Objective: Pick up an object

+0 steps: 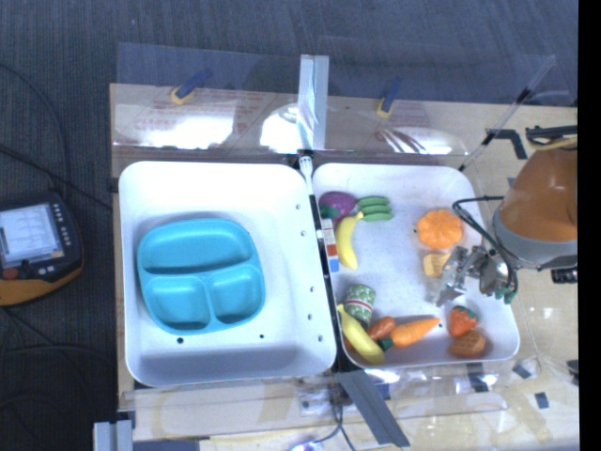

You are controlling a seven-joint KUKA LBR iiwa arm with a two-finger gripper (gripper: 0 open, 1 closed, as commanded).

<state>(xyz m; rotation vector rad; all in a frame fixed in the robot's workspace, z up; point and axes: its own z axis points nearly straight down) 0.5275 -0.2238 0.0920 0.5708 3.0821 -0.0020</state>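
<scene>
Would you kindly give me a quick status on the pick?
Gripper low in the right bin, nothing seen held. Nearest: yellow block, orange pumpkin toy, strawberry toy. Toy carrot and bananas crowd the bin's front.

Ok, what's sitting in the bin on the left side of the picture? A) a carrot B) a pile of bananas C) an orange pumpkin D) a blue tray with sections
D: the left bin has a blue divided tray lying in it, while the bananas, the carrot and the orange pumpkin-like toy all lie in the right bin.
</scene>
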